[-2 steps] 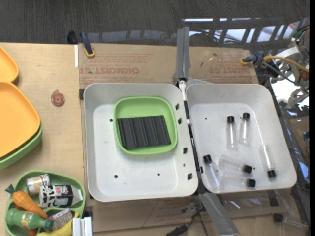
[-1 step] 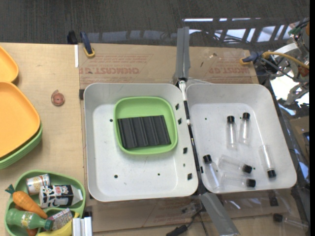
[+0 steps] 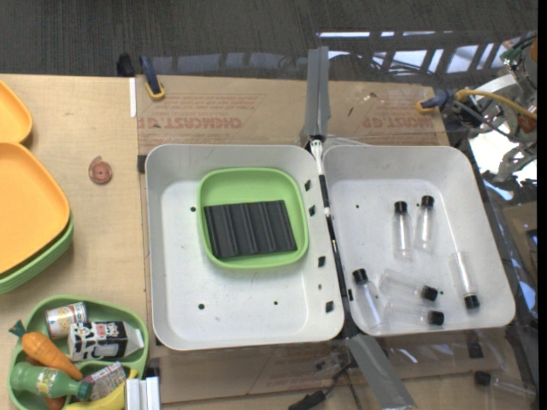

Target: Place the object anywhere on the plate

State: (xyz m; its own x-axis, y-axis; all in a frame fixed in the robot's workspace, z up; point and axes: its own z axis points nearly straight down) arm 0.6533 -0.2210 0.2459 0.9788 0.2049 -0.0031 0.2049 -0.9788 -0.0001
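You see two bins side by side: in the left bin [image 3: 171, 314] a plate [image 3: 214, 190] lies toward the back, with a ribbed pad [image 3: 250, 228] on it. In the right bin [image 3: 461, 169] several vials [image 3: 401, 227] lie scattered, two near the middle and the others toward the front. Left of the bins, on the table [image 3: 102, 229], trays [image 3: 30, 203] are stacked at the edge, and in front of them a bowl [image 3: 137, 336] holds toy food [image 3: 73, 353].
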